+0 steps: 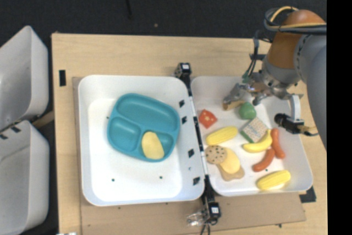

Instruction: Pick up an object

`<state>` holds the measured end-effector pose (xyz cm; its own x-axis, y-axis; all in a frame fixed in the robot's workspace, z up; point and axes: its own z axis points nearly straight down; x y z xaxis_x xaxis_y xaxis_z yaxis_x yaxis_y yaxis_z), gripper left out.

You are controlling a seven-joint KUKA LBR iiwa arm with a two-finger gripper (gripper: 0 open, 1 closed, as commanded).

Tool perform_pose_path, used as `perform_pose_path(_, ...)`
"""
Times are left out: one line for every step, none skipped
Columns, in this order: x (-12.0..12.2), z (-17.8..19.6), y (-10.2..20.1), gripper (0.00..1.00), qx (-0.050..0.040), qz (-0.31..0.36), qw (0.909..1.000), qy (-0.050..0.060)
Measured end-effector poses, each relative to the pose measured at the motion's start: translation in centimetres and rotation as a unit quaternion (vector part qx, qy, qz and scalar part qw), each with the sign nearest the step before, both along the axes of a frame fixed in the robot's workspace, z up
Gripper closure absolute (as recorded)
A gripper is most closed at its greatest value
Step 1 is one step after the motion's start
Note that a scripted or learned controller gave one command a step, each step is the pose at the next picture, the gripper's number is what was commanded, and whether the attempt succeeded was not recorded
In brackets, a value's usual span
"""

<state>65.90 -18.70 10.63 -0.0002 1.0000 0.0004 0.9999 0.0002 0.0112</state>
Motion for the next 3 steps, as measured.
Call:
perform_pose_path(0.2,1.0,-0.1,1.00,-0.0007,0.001,1.0000,-0.001)
perform_pose_path(1.0,5.6,-0.7,1.00,-0.0008,0.002,1.0000,0.005)
perform_pose_path(0.3,10.2,-0.7,1.00,-0.0005,0.000,1.0000,0.005)
